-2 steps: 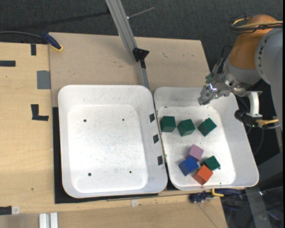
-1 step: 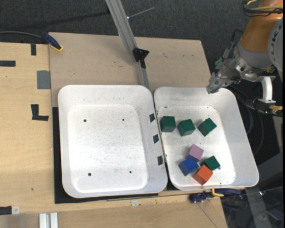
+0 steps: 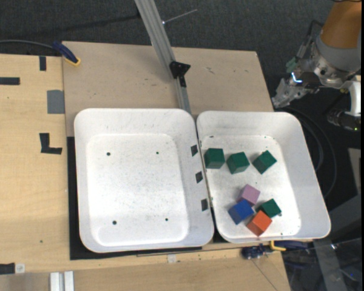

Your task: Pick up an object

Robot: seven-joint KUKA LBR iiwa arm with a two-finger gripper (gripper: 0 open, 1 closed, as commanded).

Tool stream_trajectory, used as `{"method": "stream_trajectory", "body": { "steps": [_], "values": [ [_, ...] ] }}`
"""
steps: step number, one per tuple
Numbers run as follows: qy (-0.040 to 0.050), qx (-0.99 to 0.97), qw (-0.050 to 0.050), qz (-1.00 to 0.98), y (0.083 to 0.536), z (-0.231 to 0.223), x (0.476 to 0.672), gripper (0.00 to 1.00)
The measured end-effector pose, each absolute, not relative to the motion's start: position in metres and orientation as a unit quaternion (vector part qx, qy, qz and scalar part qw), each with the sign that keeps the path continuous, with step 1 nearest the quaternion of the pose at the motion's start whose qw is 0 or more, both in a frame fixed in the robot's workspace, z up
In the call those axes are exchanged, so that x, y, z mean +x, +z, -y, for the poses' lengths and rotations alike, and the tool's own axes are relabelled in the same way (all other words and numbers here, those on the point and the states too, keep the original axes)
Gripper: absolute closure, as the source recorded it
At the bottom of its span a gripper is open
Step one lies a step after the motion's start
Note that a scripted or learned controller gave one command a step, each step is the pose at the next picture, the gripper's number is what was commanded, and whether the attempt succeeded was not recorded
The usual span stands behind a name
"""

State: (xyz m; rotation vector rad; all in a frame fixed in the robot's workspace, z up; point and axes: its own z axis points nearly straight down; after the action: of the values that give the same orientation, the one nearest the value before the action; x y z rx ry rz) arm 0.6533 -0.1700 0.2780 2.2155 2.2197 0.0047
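My gripper (image 3: 283,96) hangs off the bench's right edge, just beyond the far right corner of the right bin, and I cannot tell how it is set; nothing shows in its grasp. My arm (image 3: 340,32) rises from it toward the upper right, the orange band above the grey wrist.

The bench (image 3: 127,77) carries two shallow white bins side by side. The left bin (image 3: 85,126) shows bare white floor with a few dark dots. A grey metal rail (image 3: 155,26) slants down from the far edge to the seam between the bins.

The right bin (image 3: 291,126) holds all the blocks. Three green cubes sit in a row across its middle: one (image 3: 214,158) near the left wall, one (image 3: 237,162) just beside it, and a third (image 3: 264,161) a little further right, turned at an angle. Toward the near edge four smaller blocks cluster together: a purple cube (image 3: 250,194) at the far side of the group, a blue cube (image 3: 241,211) touching it on the near left, a dark green cube (image 3: 270,208) to the right, and an orange-red cube (image 3: 260,223) nearest the near wall, touching the blue and green ones.

A blue and yellow clamp (image 3: 67,51) lies at the bench's far left corner.
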Motion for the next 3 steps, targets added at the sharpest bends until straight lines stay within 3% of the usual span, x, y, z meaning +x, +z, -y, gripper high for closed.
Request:
{"method": "stream_trajectory", "body": {
  "steps": [3],
  "values": [
    [-0.0004,0.705,-0.002,-0.709,0.28,0.021,0.586,1.0]
  ]
}}
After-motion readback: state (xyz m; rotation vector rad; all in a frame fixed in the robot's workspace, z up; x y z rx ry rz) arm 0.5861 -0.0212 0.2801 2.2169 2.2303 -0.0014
